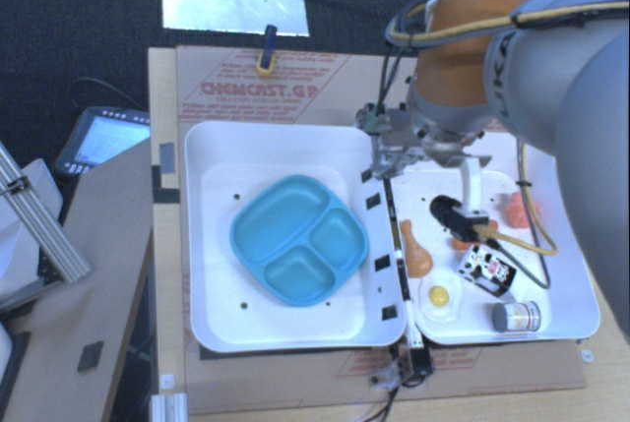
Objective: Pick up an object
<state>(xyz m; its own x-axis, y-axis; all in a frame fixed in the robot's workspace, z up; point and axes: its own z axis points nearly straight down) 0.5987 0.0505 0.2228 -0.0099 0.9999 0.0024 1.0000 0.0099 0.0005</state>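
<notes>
Gripper (386, 164) hangs low over the far end of the seam where the two bins meet, wrist bulk right above it. From this slant I cannot tell how wide it is set, nor whether it has hold of anything. Nothing shows as lifted.

Candidates for the pick:
- Left bin (212, 164): one blue plate (295, 238), three compartments, lying flat near the middle.
- Right bin (563, 287): a small crowd. Orange pear-shaped toy (418, 255) just beside the seam; toy fried egg (440, 298) nearer, close to it; black-and-white block (484, 270) to their right; grey can (516, 316) on its side at the near right; a pink lump (514, 209) farther back, partly behind my cable.

Nearest to the gripper are the plate's far right corner and the orange toy — neither lies directly under it.

What could go wrong from here, as I judge it:
- Straight descent would meet the bin rims at the seam, not an object. Likely a closure on air, or a knock against the rims.
- The plate is broad and flat; a grip on its edge could slip or tip it.
- The orange toy is rounded and tapered, so it may squirt out sideways.
- In the right bin things lie close together. Coming down on the egg or the block risks shoving a neighbour, and the can looks free to roll.
- The slack yellow cable lies across that bin and could snag.
</notes>
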